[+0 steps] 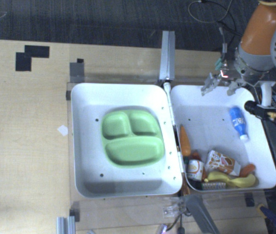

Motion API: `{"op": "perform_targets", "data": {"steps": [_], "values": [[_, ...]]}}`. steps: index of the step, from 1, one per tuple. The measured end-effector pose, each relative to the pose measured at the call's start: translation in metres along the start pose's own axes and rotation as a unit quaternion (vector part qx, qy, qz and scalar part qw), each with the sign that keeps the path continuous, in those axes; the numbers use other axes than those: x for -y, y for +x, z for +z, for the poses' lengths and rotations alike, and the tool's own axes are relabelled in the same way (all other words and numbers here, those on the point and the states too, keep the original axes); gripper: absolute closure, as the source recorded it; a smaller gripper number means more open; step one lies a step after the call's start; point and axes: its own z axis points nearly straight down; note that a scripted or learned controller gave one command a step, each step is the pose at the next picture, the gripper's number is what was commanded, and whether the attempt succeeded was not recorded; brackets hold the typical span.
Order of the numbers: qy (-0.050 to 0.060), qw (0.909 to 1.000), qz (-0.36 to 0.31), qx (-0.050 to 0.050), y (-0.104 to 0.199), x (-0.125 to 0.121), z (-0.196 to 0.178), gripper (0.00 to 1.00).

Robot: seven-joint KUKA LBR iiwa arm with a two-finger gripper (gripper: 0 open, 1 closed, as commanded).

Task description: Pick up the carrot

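The carrot is a slim orange piece lying lengthwise along the left wall of the right bin. My gripper hangs over the far edge of that bin, well behind and to the right of the carrot. Its two fingers are spread open with nothing between them.
A blue bottle lies at the right bin's right side. At its near end sit a small can, a snack packet, a banana and a reddish sausage. The left bin holds a green divided tray.
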Motion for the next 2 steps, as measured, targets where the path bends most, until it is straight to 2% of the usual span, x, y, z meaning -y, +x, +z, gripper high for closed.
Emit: {"op": "perform_targets", "data": {"steps": [1, 2], "values": [[0.000, 0.9957, -0.093, 0.000, 0.015, -0.013, 0.087, 0.00], [-0.002, 0.9878, -0.156, 0.001, -0.022, -0.013, 0.049, 0.00]]}}
